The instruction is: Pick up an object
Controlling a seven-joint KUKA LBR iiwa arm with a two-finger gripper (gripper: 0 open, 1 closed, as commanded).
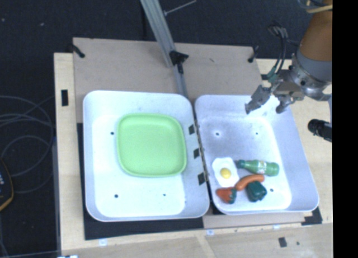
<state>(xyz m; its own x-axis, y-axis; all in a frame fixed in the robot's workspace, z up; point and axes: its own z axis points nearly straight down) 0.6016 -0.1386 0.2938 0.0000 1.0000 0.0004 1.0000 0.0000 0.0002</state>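
Hovering claw (269,103) spread over right bin (235,134), arm cropped.

Wooden bench (66,156), two white bins (side by side) (100,139) on it

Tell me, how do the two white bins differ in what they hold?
The left bin holds one flat green plate; the right bin holds several small toy foods, including a fried egg and a green bottle, clustered near its front. Both are shallow and white.
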